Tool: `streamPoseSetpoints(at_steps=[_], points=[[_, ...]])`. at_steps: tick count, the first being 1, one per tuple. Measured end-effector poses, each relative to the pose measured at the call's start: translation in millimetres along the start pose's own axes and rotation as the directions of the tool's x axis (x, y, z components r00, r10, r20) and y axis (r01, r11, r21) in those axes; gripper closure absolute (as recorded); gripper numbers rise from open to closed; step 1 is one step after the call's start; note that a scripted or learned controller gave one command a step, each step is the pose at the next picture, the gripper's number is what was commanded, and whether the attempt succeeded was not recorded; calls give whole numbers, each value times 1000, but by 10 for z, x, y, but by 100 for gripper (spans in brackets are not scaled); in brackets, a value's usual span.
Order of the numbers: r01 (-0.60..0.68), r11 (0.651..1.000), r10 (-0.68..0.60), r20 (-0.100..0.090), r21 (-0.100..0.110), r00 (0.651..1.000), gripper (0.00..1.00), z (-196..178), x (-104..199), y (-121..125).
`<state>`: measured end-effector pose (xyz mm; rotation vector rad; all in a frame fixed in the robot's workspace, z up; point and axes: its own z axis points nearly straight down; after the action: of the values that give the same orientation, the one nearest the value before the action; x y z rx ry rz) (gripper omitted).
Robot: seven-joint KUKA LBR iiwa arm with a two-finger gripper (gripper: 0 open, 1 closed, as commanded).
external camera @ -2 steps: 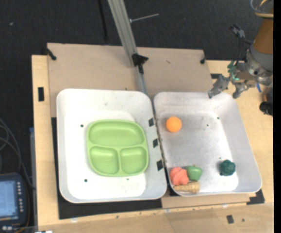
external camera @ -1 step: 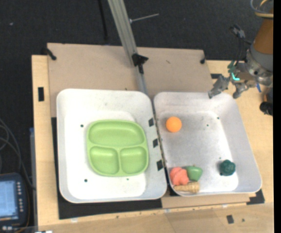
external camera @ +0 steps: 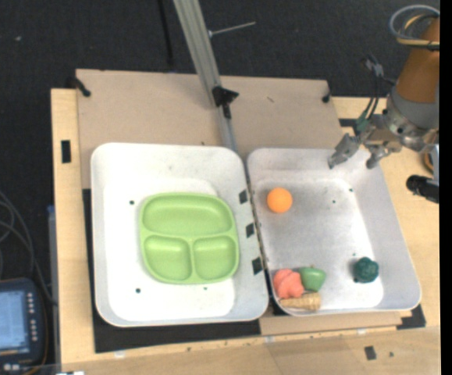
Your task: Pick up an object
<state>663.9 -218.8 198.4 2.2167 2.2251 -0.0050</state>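
right bin (external camera: 382,233): orange ball (external camera: 279,200) well left of open claw (external camera: 357,154)

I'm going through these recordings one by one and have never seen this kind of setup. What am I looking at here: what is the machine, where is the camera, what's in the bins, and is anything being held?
The picture comes from a single camera fixed above a bench, looking down at a slant. The machine is a robot arm reaching in from the right; its two-finger gripper hangs over the upper right corner of the right bin, fingers spread, with nothing between them. Its job is to pick up an object.

In the right bin lie an orange ball, a dark green object, and, clustered at the lower edge, a pink object, a green object and a tan object. The left bin holds a light green divided tray.
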Motion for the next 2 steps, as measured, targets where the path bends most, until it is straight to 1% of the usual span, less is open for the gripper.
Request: streamPoseSetpoints(at_steps=[1,2], points=[[0,1000,0,-1,1,1000,0,512,64,59],[3,1000,-3,0,1,1000,0,1000,58,52]])
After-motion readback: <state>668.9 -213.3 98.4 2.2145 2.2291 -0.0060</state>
